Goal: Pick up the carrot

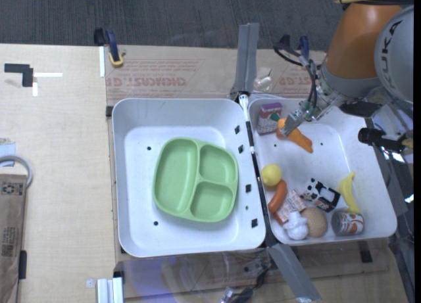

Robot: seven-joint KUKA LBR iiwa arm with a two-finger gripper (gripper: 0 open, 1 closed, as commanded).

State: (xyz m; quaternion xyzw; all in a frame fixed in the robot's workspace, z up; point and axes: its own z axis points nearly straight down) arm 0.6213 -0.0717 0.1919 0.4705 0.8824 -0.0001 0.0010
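The 2-finger gripper pinches the tapered orange carrot near its thick end; lift it straight, slowly, clear of the small purple-and-white carton.

The gripper is seen low over the back of the right bin, its fingers closed on the thick end of the carrot, which slants away beneath it. A small box lies just left of it. A lemon, a banana and a can lie nearer the front. A green tray sits in the left bin.
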